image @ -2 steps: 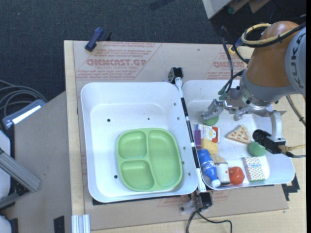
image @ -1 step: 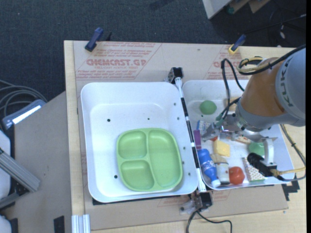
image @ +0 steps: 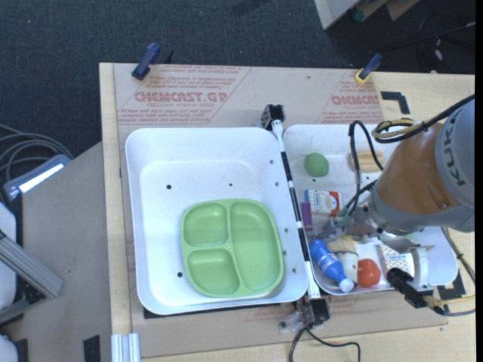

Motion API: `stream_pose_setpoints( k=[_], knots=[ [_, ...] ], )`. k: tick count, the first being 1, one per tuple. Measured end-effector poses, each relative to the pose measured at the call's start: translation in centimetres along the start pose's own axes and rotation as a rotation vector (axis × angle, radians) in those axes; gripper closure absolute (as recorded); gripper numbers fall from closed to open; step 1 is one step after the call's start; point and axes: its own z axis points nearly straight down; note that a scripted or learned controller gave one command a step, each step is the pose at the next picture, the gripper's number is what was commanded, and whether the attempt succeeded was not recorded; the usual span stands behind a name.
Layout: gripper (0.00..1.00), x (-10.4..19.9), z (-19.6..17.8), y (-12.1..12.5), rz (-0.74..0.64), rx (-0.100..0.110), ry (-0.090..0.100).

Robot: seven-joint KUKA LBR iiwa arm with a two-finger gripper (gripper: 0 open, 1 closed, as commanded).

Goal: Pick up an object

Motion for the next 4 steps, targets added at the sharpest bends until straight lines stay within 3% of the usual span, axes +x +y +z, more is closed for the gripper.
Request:
stream_pose_setpoints(
  k=[2, 3, 4],
  knots=[
    [0.00, -3.1, -0.1, 10.1, -0.001, -0.003, -0.001],
    [1.00, -3.1, -1.1, 10.1, -0.002, -0.005, -0.002],
    [1.00, 2.8, -13.6, 3.8, -0.002, -0.003, 0.000]
  ],
)
